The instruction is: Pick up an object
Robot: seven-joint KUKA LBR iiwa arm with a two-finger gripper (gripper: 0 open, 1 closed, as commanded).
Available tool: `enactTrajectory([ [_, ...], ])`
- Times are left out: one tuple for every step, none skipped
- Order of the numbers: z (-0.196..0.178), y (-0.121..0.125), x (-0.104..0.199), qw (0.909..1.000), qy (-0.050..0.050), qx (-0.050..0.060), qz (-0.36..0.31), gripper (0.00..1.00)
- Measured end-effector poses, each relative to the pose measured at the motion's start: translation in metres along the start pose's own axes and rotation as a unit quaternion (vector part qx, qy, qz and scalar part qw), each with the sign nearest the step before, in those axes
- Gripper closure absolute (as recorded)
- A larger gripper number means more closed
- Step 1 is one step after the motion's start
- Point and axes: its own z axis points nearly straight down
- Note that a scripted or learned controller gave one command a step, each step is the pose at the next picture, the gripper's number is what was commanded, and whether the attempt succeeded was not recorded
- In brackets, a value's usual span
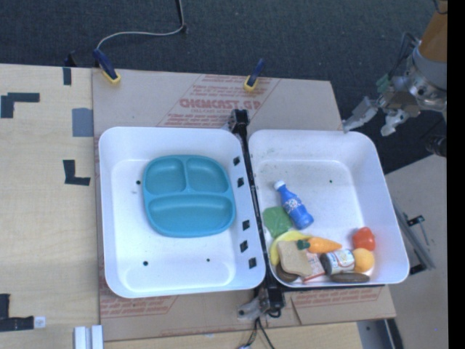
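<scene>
My pincer (372, 118): spread apart, nothing between the fingers; it hangs outside the far right corner of the right bin (367, 147), I think waiting before it goes down.
Bins: two, side by side.
Left bin (116, 195): one blue plate (189, 195) with three sections.
Things to pick: all crowded in the near part of the right bin, well apart from my pincer.
Count: one blue bottle (293, 204), one carrot (323, 245), one tomato (364, 237), one bread slice (293, 259), one green piece (275, 219).
Easiest, in my opinion: the bottle, because it lies a little apart from the heap.
</scene>
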Motion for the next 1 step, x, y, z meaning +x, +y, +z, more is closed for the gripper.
enactTrajectory([
  [0.1247,-0.0372,0.0713,1.0000,0.001,0.002,0.000,0.00],
])
